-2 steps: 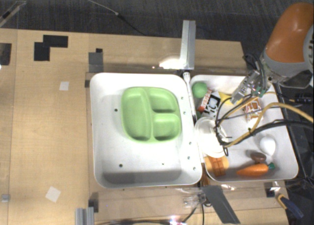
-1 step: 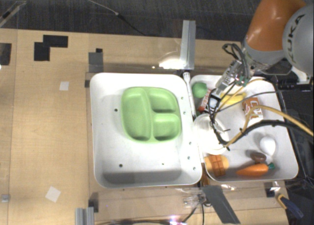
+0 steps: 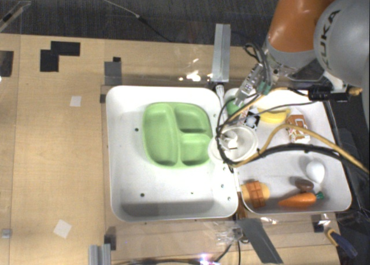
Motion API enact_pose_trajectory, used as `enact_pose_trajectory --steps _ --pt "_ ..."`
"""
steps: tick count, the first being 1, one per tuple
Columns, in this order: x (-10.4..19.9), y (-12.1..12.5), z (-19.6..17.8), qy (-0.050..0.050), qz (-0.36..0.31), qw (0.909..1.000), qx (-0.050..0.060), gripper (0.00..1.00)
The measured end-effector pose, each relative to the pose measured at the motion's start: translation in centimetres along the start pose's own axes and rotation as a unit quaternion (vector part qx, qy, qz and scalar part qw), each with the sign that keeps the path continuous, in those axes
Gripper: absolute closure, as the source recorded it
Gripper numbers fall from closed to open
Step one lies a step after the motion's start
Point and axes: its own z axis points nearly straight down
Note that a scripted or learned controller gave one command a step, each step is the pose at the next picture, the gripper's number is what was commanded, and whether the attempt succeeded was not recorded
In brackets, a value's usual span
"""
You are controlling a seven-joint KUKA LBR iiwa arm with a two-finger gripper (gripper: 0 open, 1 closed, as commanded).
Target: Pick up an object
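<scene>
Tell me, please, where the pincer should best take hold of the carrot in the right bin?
Probably across the carrot's orange middle, from straight above. It lies flat and lengthwise near the right bin's front wall, so its narrow width suits a two-finger close, with the fingers set across its long axis.

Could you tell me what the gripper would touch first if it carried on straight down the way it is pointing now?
Probably the bare floor of the right bin near its left edge. The gripper points down there, with the banana just behind it and the toy carrot further forward. Depth is hard to judge from this slanted view.
</scene>
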Motion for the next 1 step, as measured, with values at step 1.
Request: enact_pose_trajectory --steps 1 --pt "-0.37 -7.72 -6.46 -0.002 -0.143 0.9897 0.001 1.00"
